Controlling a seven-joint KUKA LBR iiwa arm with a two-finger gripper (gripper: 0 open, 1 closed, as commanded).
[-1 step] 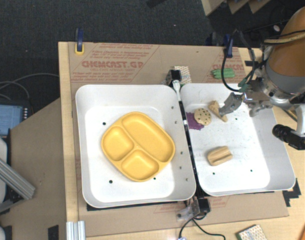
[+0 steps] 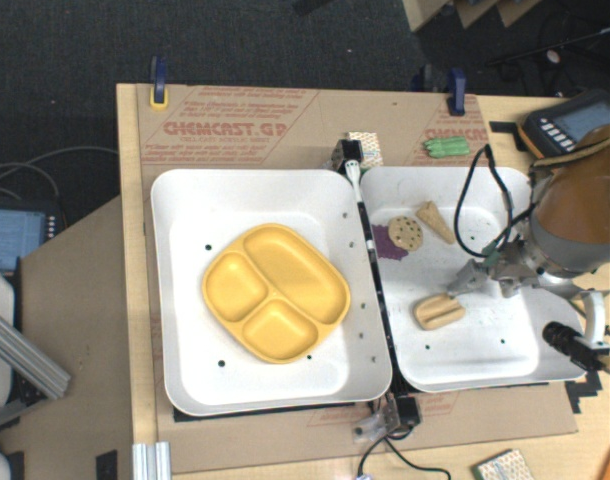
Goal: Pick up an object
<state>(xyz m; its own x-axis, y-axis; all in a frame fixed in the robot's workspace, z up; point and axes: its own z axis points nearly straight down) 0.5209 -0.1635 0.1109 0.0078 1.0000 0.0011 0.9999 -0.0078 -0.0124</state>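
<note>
Right bin (image 2: 465,368) held a tan block (image 2: 439,312), long axis left-right and slightly tilted, near-centre. Gripper (image 2: 471,280) hovered just right of it, claw state unclear. Cookie (image 2: 406,233) and wedge (image 2: 435,220) lay farther; yellow tray (image 2: 275,291) in left bin (image 2: 185,268).

Grey arm (image 2: 575,233); orange band; looping black cable (image 2: 470,193)

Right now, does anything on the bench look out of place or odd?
One thing: a green object lies on the bench behind the right bin, outside both bins. The yellow plate sits askew in the left bin. Nothing looks spilled or broken.
</note>
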